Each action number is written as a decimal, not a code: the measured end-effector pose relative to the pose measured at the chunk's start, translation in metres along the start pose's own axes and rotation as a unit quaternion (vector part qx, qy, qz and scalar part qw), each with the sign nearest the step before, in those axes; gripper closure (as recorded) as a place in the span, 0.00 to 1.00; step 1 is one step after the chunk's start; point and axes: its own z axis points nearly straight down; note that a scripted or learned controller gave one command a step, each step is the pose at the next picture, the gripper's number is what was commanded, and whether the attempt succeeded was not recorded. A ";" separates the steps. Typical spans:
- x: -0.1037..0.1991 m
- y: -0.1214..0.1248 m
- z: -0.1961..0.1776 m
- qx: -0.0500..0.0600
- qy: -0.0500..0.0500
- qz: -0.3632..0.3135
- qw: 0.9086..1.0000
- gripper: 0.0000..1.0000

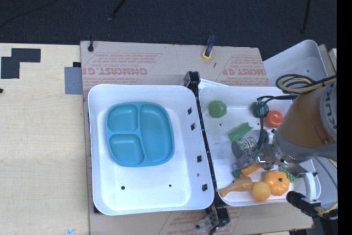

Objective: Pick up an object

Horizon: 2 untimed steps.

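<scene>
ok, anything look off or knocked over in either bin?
Nothing spilled or damaged. The blue tray lies flat in the left bin. The right bin is cluttered: a can lies on its side among the toys, and the pile crowds the near edge under the arm.

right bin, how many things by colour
Counting what can be told apart in the right bin; some are partly hidden by the arm.
green: 3 (ball, flat piece, dark knob)
orange or yellow: 4 (pumpkin, ball, tan gourd, carrot)
red: 1 (tomato)
grey: 1 (can)
total: 9
</scene>
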 end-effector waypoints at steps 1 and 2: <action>-0.002 0.000 -0.011 0.000 0.001 0.003 1.000 1.00; 0.000 0.002 -0.074 -0.003 -0.001 0.000 1.000 1.00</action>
